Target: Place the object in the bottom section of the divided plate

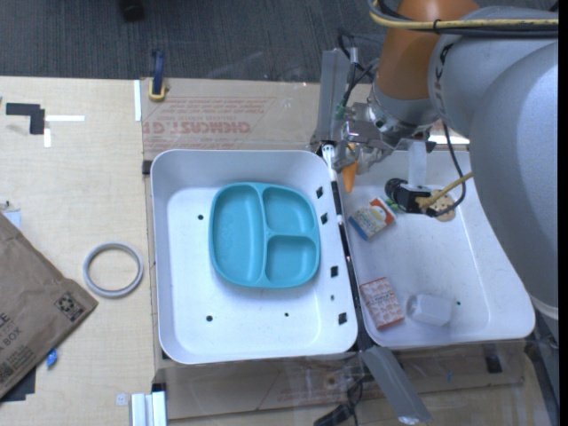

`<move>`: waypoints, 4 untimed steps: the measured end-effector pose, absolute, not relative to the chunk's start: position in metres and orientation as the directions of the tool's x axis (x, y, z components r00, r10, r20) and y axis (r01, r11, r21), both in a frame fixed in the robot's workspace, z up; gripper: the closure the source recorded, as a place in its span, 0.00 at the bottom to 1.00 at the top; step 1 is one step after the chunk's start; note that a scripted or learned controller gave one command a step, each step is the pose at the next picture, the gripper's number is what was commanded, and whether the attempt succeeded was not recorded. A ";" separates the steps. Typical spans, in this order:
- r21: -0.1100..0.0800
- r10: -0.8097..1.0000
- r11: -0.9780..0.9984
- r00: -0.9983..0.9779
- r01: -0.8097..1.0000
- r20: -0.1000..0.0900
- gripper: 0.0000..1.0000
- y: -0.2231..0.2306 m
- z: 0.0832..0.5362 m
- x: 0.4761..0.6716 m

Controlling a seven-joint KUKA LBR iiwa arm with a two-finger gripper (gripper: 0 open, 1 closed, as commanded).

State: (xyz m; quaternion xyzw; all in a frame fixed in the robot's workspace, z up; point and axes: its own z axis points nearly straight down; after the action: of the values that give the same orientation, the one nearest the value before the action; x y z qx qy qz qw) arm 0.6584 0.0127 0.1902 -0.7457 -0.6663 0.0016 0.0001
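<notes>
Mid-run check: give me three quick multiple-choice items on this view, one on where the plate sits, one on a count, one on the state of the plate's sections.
1. Where is the divided plate?
A. In the left bin
B. In the right bin
C. On the wooden bench outside the bins

2. How many sections does the plate have?
A. Two
B. Three
C. Five

3. What is the state of the plate's sections?
A. All bare
B. One holds a carton
C. One holds the tape ring

Key:
1 A, the blue plate lies on the floor of the left bin.
2 B, one long section on its left and two smaller ones on its right.
3 A, nothing lies in it; the small carton is in the right bin and the tape ring is on the bench.
</notes>
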 end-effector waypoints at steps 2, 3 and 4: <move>-0.002 1.000 0.014 -0.014 1.000 -0.002 1.00 0.024 0.190 0.617; -0.002 0.998 -0.061 0.061 0.998 -0.003 1.00 0.082 0.345 0.639; -0.002 0.978 -0.211 0.211 0.978 -0.003 1.00 0.091 0.441 0.650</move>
State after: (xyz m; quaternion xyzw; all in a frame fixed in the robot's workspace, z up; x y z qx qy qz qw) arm 0.6498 0.0915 0.4406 -0.7780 -0.6282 0.0018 -0.0003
